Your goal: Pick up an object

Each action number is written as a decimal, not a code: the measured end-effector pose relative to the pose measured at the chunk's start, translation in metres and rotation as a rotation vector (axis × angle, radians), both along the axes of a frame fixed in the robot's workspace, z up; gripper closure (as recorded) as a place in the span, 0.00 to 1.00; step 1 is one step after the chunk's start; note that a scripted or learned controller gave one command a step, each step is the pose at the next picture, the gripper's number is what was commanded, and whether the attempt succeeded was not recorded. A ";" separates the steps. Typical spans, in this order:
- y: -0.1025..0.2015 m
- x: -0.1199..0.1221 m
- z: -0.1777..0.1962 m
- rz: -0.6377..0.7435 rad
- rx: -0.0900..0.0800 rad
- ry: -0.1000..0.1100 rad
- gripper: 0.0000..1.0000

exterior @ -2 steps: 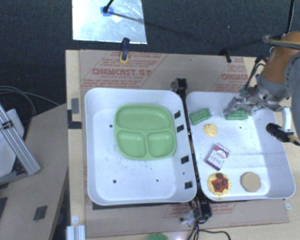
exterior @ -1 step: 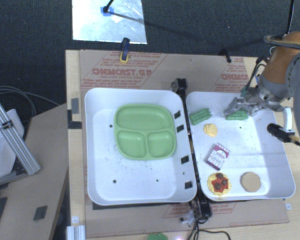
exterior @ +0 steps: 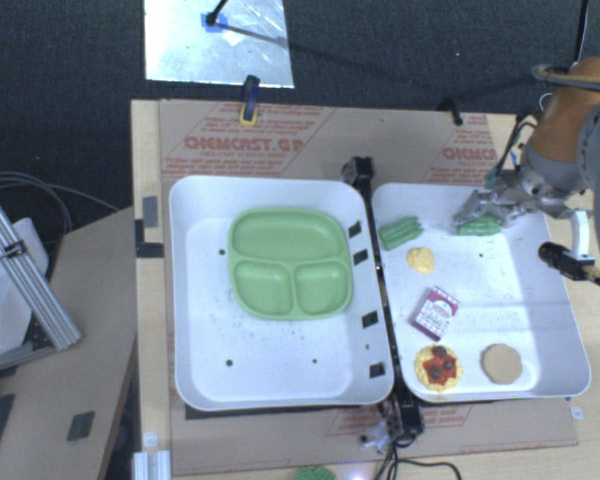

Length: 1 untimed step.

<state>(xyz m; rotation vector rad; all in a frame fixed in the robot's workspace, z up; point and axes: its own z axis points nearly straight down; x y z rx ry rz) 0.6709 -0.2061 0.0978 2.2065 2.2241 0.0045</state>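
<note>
dark carpet floor (exterior: 60,68) surrounds a cardboard-topped bench (exterior: 310,133), a shiny metal sheet (exterior: 218,28) beyond it.

The right bin (exterior: 570,363) has open floor along its right side. Its middle is crowded: a yellow lump (exterior: 420,259), a small box (exterior: 435,313), a pizza (exterior: 438,366) and a cookie (exterior: 501,363). The green tray (exterior: 289,263) fills the left bin's (exterior: 195,368) centre.

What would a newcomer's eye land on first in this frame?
Probably the green divided plate lying alone in the left bin. Next, the tool low at the right bin's far side, right at a green item, with small toy foods scattered nearer: a pizza slice and a tan cookie.
</note>
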 end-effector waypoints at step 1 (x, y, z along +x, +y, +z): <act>0.096 -0.026 0.067 0.003 0.004 0.002 1.00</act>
